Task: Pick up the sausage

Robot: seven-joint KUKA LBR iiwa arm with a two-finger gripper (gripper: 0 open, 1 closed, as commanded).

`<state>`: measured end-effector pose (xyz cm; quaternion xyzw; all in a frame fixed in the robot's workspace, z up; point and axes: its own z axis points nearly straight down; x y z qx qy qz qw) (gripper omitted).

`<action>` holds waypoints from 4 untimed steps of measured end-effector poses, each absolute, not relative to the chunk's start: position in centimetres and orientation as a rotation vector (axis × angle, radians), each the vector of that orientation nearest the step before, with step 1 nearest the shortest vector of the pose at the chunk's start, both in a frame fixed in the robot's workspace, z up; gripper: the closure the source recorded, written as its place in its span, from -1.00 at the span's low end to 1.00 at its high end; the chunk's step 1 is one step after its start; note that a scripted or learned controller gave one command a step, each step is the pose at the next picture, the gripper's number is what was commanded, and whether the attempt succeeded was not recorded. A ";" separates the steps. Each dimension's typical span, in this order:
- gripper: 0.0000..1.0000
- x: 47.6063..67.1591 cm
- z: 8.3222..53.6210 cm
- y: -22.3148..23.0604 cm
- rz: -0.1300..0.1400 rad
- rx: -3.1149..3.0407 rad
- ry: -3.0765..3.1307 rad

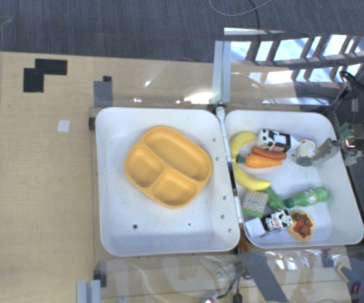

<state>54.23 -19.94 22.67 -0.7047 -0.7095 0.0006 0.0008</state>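
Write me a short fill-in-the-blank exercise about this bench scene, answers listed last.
1. The yellow divided plate lies in the ___ bin.
2. The sausage lies beside the orange ___.
3. The banana in the right bin is colored ___.
4. The plate has ___ compartments.

Answers: left; carrot; yellow; three

object: reddish-orange, smooth, rod-shaped toy sausage (pixel 268 151) | state: lying flat, free of any grip | pose: long axis running roughly left-right, slightly tilted | location: right white bin, upper-left part, touching the orange carrot just below it, beside the yellow banana and the black-and-white cow-patterned carton
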 end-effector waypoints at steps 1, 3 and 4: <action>-1.00 63.1 40.1 -20.5 0.000 -2.368 -2.071; 1.00 61.9 16.4 -19.1 0.003 -2.229 -2.209; 1.00 65.5 30.3 -18.6 -0.006 -1.988 -2.443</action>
